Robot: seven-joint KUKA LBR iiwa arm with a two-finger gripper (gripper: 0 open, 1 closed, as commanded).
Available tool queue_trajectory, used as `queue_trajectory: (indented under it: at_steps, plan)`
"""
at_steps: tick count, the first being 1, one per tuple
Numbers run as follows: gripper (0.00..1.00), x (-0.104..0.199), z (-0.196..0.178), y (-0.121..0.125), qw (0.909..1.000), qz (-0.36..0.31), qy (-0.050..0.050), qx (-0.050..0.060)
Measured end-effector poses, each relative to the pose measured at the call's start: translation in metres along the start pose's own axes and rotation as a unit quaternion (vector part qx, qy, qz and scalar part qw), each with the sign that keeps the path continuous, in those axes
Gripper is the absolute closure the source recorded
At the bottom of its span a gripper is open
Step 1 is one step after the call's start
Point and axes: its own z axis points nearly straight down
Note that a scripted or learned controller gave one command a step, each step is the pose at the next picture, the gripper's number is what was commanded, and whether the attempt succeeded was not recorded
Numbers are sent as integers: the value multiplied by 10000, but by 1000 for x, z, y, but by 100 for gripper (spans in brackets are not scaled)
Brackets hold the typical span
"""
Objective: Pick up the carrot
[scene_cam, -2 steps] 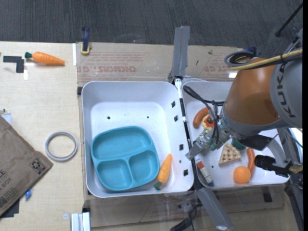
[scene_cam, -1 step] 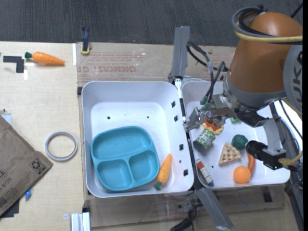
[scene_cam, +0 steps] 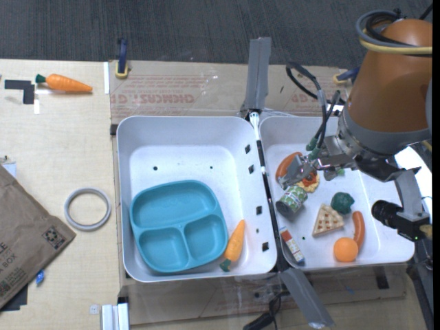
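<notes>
Fixed overhead slant on both bins (scene_cam: pixel 124 184)

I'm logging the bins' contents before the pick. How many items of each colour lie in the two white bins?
Orange: 3, carrot, ball, sausage
Blue: 1, tray
Green: 2, can, broccoli
Red: 2, pepper, tube
Yellow: 1, pizza slice
Total: 9

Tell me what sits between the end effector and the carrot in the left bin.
The end effector is over the right bin; the carrot lies beside the blue tray. Between them stand the bins' adjoining walls.
</notes>
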Motion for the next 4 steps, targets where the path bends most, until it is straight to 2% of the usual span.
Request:
queue_trajectory:
  at_steps: [1,2,3,4]
  plan:
    - [100,0,-8,1,10000,-16,-13,14]
    - [100,24,130,44,9808,1951,3,19]
    - [100,46,130,7,9613,2754,4,23]
    - [100,31,-10,6,9903,1389,-2,-1]
